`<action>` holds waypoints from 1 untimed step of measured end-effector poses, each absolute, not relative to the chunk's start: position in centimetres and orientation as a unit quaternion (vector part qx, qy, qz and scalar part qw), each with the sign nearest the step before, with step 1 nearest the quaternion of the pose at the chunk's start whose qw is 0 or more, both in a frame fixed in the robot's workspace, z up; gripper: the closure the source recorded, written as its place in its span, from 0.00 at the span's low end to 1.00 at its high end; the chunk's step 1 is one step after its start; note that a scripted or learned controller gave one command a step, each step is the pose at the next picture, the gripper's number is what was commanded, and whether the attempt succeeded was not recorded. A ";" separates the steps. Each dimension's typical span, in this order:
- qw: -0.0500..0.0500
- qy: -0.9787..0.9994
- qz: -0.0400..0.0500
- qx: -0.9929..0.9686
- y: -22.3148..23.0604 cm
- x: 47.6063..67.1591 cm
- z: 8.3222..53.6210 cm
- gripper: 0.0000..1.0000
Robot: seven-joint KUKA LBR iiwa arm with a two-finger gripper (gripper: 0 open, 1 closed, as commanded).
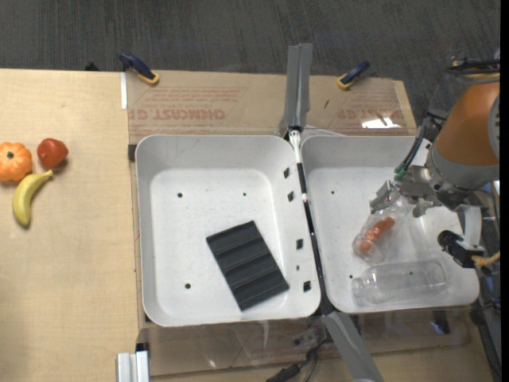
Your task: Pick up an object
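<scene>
My gripper [403, 196] hangs over the right bin [334, 165], right at the upper end of a clear plastic bottle with an orange thing inside [374, 235]. That bottle slants from the gripper down toward the bin's middle. A second clear bottle [400, 282] lies on its side near the right bin's front wall. A dark grey ribbed block [246, 263] lies at a slant in the left bin [159, 213].
On the wooden bench to the left lie an orange [13, 162], a red apple [52, 153] and a banana [26, 197]. A grey bar [297, 86] runs behind the divide between the bins. Cardboard [199, 102] lies behind them, held by clamps.
</scene>
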State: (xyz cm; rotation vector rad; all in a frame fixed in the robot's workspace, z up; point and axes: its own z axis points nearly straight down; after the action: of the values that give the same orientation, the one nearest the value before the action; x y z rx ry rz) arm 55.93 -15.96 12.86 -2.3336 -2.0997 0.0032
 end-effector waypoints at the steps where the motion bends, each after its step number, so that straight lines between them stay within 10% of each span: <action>1: -0.008 -0.693 -0.005 -0.721 -11.6 53.3 9.8 0.00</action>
State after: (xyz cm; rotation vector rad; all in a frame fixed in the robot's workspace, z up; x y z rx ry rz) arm 53.32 -11.61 9.84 -2.2764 -2.1879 -0.0156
